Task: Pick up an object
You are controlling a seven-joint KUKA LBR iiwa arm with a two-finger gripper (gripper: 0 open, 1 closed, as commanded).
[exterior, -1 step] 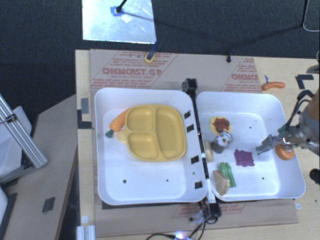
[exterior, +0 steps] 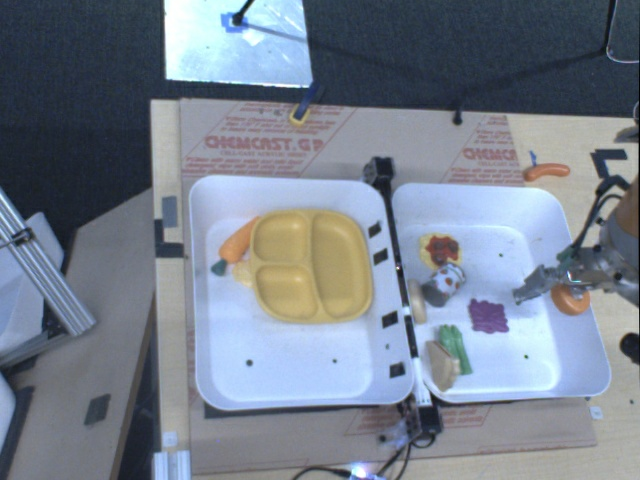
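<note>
Claw [exterior: 532, 290] sat low over the right bin [exterior: 500, 213], near its right wall, tip pointing left; its state could not be told from this slant. Nothing was seen between its tips. An orange piece [exterior: 572, 300] lay just beside it, possibly a toy, possibly part of the arm: too blurred to say. Candidates in the right bin: purple grapes [exterior: 488, 315] nearest the claw, a grey-and-white lump [exterior: 443, 284], a red-and-yellow piece [exterior: 440, 249], and a green item [exterior: 455, 348] touching a tan one [exterior: 441, 364]. Left bin [exterior: 215, 298] held a yellow tray [exterior: 305, 265] with a carrot [exterior: 238, 239] against its rim. Judged step: approach, no grasp yet. Next move would call for centring over one item, likely the grapes, then descending.
</note>
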